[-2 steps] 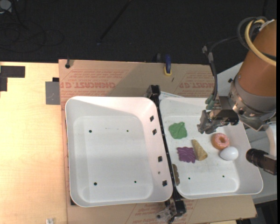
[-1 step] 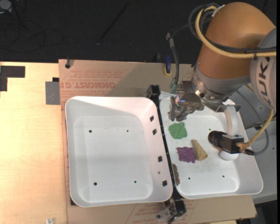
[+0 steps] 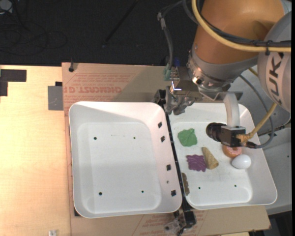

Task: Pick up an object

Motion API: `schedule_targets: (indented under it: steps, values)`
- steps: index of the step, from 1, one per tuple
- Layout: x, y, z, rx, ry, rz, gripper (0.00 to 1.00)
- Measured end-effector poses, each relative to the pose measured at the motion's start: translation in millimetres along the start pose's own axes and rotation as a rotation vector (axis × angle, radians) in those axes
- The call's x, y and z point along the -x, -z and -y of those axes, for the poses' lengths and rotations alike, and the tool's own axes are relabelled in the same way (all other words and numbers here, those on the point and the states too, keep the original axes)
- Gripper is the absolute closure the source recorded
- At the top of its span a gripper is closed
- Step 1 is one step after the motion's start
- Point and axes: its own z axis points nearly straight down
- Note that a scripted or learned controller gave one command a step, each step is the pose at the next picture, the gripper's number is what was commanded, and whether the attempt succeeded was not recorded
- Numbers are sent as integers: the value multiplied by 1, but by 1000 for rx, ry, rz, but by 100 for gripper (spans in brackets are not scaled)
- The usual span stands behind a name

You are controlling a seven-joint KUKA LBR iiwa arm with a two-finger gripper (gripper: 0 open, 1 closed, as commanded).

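Egg (image 3: 241,162) near bin rim (image 3: 268,181), claw (image 3: 179,104) far corner

small toys (image 3: 196,162) clustered in right bin (image 3: 221,193)

floor (image 3: 64,28): dark, perhaps carpet | cables (image 3: 10,4) | bench (image 3: 24,156): pale wood | cardboard (image 3: 113,80)

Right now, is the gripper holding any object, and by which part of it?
This cannot be told. The gripper hangs at the far edge of the right shallow white bin, too dark to read.
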Motion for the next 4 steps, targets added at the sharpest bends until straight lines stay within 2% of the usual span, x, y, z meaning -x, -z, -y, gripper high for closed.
schedule_targets:
  steps: [1,2,3,4]
  values:
    - [70,-53,49,-13,-11,3,100]
    - [32,30,24,4,0,0,100]
    - [-13,78,-28,2,-1,0,100]
    - [-35,-94,-84,-19,-2,5,100]
